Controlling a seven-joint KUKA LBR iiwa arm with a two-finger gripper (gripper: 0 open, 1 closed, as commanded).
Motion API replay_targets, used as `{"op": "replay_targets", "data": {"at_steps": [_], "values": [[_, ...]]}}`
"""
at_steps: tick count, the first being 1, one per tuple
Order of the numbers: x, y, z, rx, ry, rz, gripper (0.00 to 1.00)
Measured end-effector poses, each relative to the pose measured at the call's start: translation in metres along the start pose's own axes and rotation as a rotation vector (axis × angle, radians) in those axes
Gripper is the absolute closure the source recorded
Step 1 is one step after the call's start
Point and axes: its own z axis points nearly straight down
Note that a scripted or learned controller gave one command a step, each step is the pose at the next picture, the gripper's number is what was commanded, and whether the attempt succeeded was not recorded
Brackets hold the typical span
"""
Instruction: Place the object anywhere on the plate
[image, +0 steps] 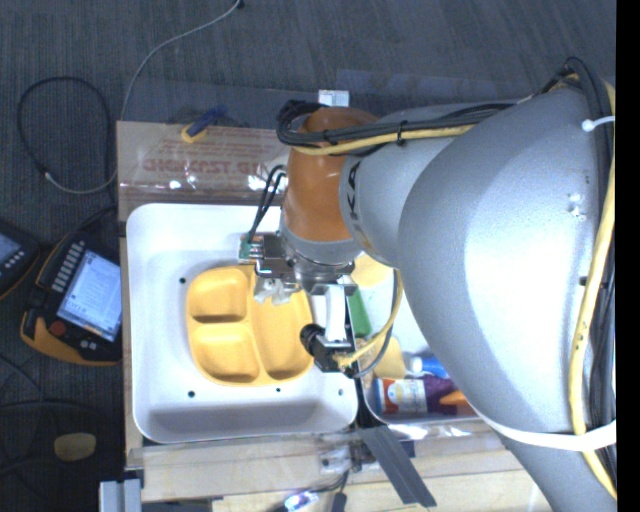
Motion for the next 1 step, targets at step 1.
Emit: {"op": "replay_targets", "data": {"at_steps": [1], "values": [[0.0002, -0.0001, 0.0001, 0.000, 0.000, 0.000, 0.00]]}}
